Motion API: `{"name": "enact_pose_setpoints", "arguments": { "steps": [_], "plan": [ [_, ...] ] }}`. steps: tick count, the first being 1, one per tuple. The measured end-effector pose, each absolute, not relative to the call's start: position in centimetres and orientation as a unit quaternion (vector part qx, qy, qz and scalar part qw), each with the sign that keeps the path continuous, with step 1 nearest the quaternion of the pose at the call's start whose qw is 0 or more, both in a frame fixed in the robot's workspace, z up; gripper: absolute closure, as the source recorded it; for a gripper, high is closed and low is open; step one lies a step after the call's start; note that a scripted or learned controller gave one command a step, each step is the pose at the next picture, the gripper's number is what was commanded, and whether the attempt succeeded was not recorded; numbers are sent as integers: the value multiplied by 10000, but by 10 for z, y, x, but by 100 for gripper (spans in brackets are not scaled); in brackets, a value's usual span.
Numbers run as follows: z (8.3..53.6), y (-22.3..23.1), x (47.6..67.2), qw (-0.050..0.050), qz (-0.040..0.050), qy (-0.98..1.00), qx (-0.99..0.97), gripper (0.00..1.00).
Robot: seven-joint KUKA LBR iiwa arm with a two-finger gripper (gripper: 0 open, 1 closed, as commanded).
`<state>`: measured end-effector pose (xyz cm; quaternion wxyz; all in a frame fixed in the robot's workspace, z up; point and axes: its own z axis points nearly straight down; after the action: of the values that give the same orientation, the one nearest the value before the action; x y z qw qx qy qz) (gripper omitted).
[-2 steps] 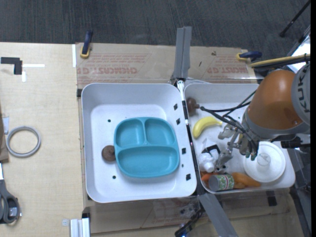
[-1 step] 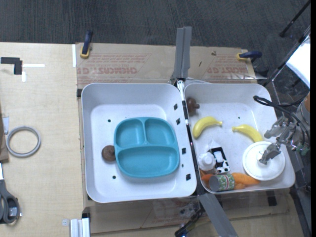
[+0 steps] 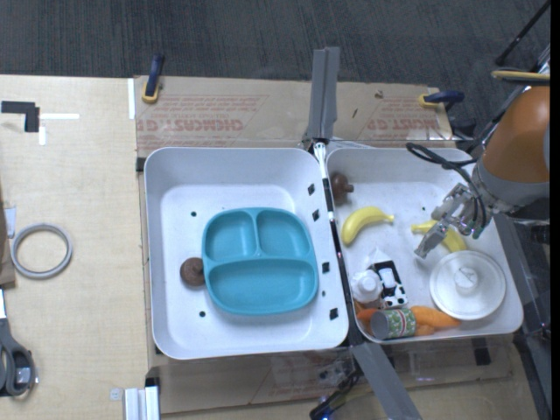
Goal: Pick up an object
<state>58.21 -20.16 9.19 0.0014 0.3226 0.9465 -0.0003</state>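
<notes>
my metal two-finger pincer hangs spread over the right white bin, gripping nothing, a small yellow piece just beside its tips. the curved yellow plastic banana lies at nine o'clock from it, the round white bowl at five o'clock.

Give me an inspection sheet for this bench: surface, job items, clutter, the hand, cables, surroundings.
Surface: two white bins, left bin and right bin, on a cardboard sheet.
Job's things: banana, white bowl, carrot, can in the right bin; blue divided plate and brown ball in the left.
Clutter: tape roll, scissors on the bench.
Hand: hand low over a small yellow item, right bin.
Cables: black cable beside the arm.
Surroundings: dark carpet.
</notes>
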Motion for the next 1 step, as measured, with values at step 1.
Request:
{"name": "enact_pose_setpoints", "arguments": {
  "steps": [1],
  "plan": [
    [102,-201,583,31,-14,9471,3210,100]
  ]
}}
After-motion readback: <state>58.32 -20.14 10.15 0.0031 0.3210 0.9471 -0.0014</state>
